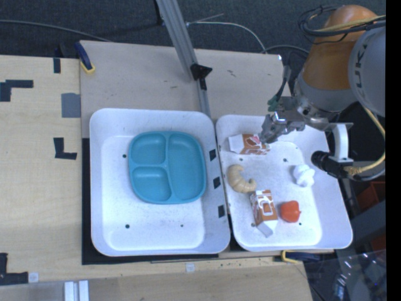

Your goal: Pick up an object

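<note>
White and brown, the small carton [249, 144] lies at the upper left of the right bin [326, 231], its long axis running left to right. The gripper [270, 132] hangs just at its right end, perhaps touching. Whether the gripper is wide or narrow, I cannot tell.
</note>
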Controlling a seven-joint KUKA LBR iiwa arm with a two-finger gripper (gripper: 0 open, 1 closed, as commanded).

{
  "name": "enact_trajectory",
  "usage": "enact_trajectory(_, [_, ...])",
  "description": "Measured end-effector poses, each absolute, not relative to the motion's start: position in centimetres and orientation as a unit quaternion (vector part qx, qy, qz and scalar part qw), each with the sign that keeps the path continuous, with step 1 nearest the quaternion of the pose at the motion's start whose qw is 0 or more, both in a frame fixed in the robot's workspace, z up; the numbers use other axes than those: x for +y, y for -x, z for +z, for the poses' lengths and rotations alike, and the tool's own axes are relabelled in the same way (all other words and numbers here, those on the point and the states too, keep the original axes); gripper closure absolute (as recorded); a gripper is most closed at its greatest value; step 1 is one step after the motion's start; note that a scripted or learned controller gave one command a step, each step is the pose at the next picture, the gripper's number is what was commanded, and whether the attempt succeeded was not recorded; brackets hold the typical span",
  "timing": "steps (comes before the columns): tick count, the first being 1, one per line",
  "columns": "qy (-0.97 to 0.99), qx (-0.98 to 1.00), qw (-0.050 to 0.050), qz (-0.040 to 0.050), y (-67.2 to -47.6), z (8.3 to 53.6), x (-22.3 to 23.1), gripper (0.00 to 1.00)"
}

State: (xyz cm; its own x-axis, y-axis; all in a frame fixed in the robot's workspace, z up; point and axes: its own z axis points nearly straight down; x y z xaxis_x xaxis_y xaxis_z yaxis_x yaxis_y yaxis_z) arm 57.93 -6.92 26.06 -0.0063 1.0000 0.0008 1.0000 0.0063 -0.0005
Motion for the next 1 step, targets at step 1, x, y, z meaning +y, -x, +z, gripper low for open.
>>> enact_trajectory(1, [0.705,-0.710,0.001,-0.0003,-59.53,26.29,-1.55,1.00])
